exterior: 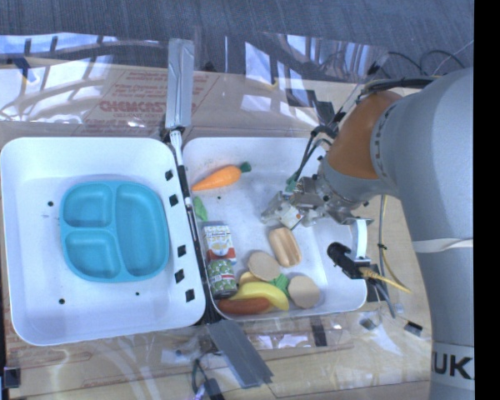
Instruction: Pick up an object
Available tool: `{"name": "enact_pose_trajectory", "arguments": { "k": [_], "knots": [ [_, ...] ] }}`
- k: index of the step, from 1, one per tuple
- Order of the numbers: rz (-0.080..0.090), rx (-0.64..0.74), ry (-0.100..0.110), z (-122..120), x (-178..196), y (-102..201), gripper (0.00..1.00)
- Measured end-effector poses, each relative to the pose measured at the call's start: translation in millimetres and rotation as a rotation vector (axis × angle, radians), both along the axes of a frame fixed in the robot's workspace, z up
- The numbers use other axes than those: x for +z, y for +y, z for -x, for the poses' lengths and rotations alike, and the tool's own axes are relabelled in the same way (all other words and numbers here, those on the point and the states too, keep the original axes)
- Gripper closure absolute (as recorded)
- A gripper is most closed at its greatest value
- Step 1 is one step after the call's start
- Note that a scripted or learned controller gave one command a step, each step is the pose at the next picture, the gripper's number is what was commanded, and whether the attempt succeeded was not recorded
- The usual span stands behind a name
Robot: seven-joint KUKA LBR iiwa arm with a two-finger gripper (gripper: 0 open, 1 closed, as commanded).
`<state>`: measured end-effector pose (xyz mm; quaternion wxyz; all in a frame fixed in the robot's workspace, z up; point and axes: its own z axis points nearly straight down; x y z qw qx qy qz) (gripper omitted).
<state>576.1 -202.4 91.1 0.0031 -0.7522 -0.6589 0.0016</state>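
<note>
The pincer point(285, 212) sits low inside the right bin point(258, 152), toward its 3 o'clock side, hanging off the grey arm point(417, 148) with the orange band point(358, 136). Honestly can't tell how wide it's open or if it's got anything, the metal bits there are just a blur.

Just below it, at about 6 o'clock, there's a hot dog bun point(284, 246) lying on the bin floor, close to the pincer tip but I can't say if they touch. Going further toward 6 o'clock, a pile sits along the bin's near edge: a tan round piece point(264, 266), a banana point(263, 293), a red sausage-looking thing point(243, 306) and another tan round piece point(304, 290) (all toy food by the look of it).

At 9 o'clock from the pincer, a small can point(220, 259) with a printed label lies along the bin's left wall. At roughly 10 o'clock, a carrot point(219, 177) lies tilted, well apart from the pincer.

Way further at 9 o'clock, the left bin point(33, 165) holds a blue divided plate point(115, 229). Both bins rest on the tabletop point(92, 98), which has clear plastic sheeting over it.
</note>
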Motion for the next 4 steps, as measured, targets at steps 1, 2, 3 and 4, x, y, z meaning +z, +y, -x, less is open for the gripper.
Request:
{"name": "enact_pose_trajectory", "arguments": {
  "k": [1,2,3,4],
  "knots": [
    [0.001,0.008,-0.005,-33,1,2,0.00],
    [0.001,0.014,-0.006,-34,12,2,1.00],
    [0.001,0.322,-0.007,-81,7,46,1.00],
    [0.003,0.345,-0.009,-82,2,33,1.00]
  ]
}}
